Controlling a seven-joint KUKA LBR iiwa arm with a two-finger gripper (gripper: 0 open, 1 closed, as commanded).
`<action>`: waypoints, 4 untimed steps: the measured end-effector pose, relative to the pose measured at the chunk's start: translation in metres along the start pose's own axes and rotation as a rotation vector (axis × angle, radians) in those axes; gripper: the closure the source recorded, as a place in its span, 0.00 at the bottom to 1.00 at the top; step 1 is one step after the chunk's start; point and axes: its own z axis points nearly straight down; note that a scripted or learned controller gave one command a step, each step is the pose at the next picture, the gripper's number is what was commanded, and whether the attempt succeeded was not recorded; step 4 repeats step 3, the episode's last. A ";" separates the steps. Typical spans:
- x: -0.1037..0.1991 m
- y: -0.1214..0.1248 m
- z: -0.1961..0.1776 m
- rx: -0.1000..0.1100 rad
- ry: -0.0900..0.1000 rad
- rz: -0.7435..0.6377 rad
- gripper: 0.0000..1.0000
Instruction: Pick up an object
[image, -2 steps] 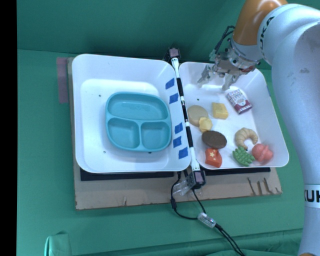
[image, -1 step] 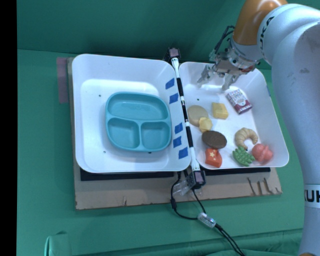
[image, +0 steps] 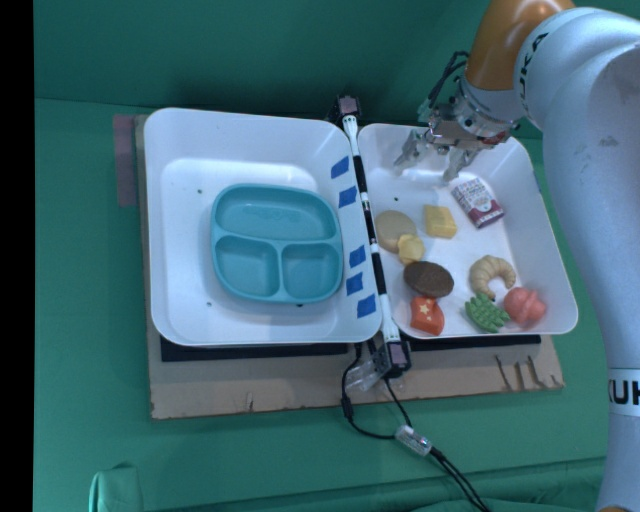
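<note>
The claw (image: 432, 158) hangs over the back part of the right bin (image: 553, 262), w/ its fingers spread apart and pointing down. It's open and there's nothing between them. The grey arm (image: 590, 150) w/ the orange band comes in from the right side.

The task just says pick up a thing, so any toy in the right bin will do. The closest one is the little red and white box (image: 477, 200), lying flat just beside the claw, toward the front. A bit further front are a yellow block (image: 439, 221), a tan round thing (image: 393, 227) and a small yellow bit (image: 410, 247). Nearer the front edge are a brown patty (image: 428, 279), a croissant (image: 492, 272), a red piece (image: 427, 315), a green leafy piece (image: 486, 314) and a pink-red lump (image: 524, 305).

The left bin (image: 180, 150) has a teal tray (image: 276, 243) w/ three parts.

What could go wrong, I think: the claw isn't right over the box, so if it goes straight down it may grab air or just tip the box. The box is flat and low, so the fingers could slide off it or bump the bin floor. Also the toys in the middle sit close, some touching, so a grab there could push one away or catch two at once.
</note>
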 end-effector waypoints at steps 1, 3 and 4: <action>-0.028 0.002 0.000 0.002 0.029 -0.013 0.00; -0.007 0.000 0.000 0.000 0.003 -0.003 0.00; -0.007 0.000 0.000 0.000 0.003 -0.003 0.00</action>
